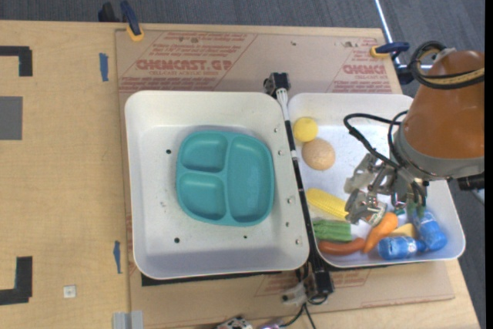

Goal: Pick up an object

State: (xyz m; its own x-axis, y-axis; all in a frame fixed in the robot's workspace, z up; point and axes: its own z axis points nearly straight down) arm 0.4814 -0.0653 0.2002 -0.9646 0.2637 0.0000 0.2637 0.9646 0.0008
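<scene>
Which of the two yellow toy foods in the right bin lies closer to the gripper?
The corn cob, long and just left of the gripper. The round lemon sits up near the bin's top-left corner.

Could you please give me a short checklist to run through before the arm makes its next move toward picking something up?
1. Tool is over the right bin, where the objects lie: ok.
2. An object is visibly held by the tool: not ok, nothing seen between its parts.
3. Targets near the tool: corn and carrot lie close by: ok.
4. Targets stand apart: not ok, carrot, green vegetable and blue objects crowd the near corner.
5. Yellow ball and beige ball lie away from the clutter: ok.
6. Teal tray sits flat in the left bin: ok.
</scene>
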